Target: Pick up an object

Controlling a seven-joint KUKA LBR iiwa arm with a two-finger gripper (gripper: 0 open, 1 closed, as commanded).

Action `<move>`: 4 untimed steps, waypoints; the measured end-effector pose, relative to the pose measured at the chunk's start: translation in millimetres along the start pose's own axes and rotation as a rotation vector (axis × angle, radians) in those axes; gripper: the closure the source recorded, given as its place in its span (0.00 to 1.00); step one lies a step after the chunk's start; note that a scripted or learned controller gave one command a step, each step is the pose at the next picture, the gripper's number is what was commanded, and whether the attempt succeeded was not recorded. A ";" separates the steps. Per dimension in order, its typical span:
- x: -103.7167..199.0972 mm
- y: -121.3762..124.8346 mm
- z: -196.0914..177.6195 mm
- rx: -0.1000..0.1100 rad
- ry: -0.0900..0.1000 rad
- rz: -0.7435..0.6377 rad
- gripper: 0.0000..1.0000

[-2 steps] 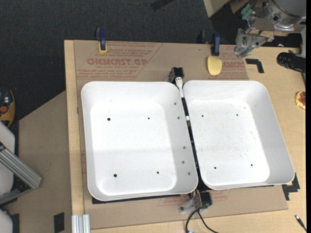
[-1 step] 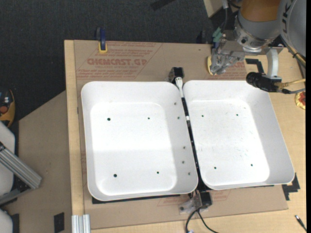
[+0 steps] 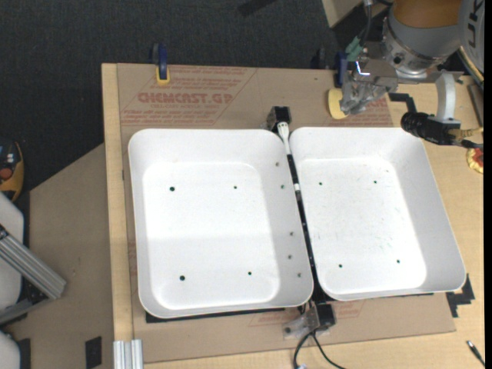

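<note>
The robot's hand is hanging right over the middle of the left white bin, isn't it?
Not quite. In the camera view the hand hangs above the bench's cardboard behind the far edge of the right bin, beside a small pale yellow thing, not over the middle of the left bin.

White bins (image 3: 207,141), black-speckled

Two white bins (image 3: 154,152) sit side by side on a cardboard sheet (image 3: 223,91).
</note>
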State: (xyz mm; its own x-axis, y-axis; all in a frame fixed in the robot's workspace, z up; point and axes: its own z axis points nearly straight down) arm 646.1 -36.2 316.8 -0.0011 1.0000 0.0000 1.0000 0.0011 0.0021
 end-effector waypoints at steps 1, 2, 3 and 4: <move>-1.3 -44.6 -41.7 0.002 0.001 0.002 1.00; 33.3 -19.8 32.0 0.010 0.001 -0.002 1.00; 33.2 -33.1 3.9 -0.001 0.000 0.000 1.00; 33.4 -49.2 -21.0 -0.001 0.000 0.000 1.00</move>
State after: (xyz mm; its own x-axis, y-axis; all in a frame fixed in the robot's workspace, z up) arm 596.9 -2.8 337.7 -0.0008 1.0000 -0.0003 1.0000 0.0008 0.0034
